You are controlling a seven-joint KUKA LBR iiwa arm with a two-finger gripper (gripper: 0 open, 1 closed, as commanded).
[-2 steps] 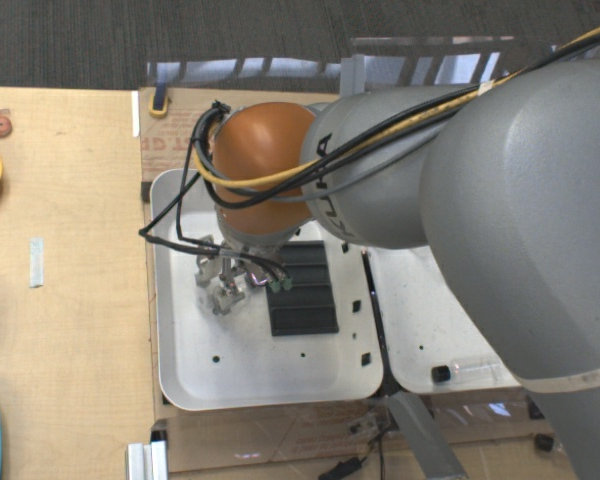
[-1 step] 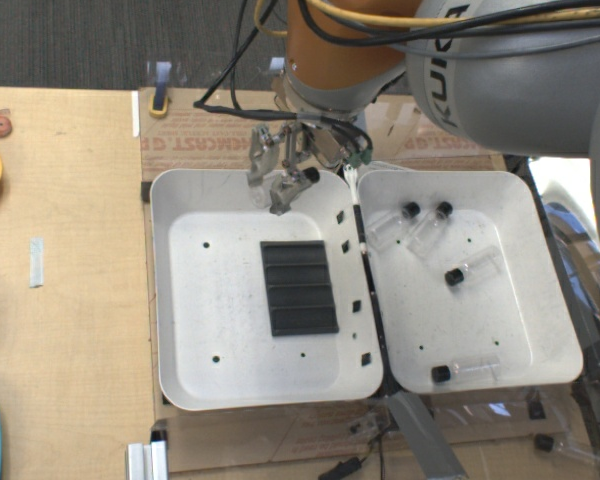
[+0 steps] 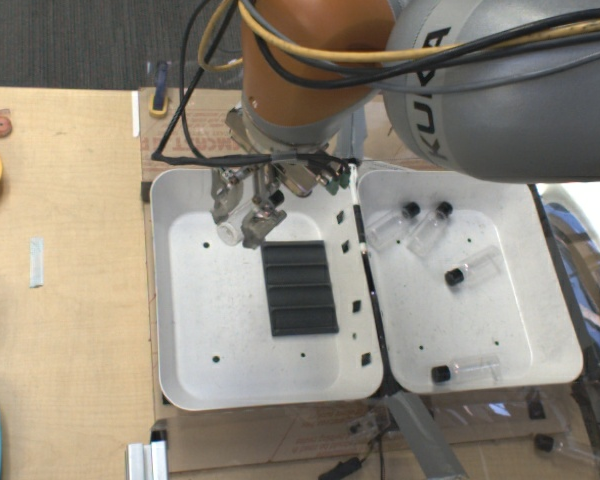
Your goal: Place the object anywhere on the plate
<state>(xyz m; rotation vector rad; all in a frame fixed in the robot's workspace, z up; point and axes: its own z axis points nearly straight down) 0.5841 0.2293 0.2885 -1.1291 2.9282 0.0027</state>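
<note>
A black ribbed rectangular plate [image 3: 300, 288] lies flat in the middle of the left bin [image 3: 180, 298]. Several clear vials with black caps lie in the right bin [image 3: 540, 298]: two near its back left [image 3: 425, 230], one in the middle [image 3: 472, 268] and one near the front edge [image 3: 465, 371]. My gripper [image 3: 243, 218] hangs over the back of the left bin, just behind the plate's back left corner. Its fingers [image 3: 263, 220] stand open, with only white bin floor showing between them.
The arm's orange band and grey body cover the back of both bins. Small black clips line the ridge between the bins [image 3: 360, 268]. A wooden bench top [image 3: 70, 268] lies to the left, with a few small items along its left edge.
</note>
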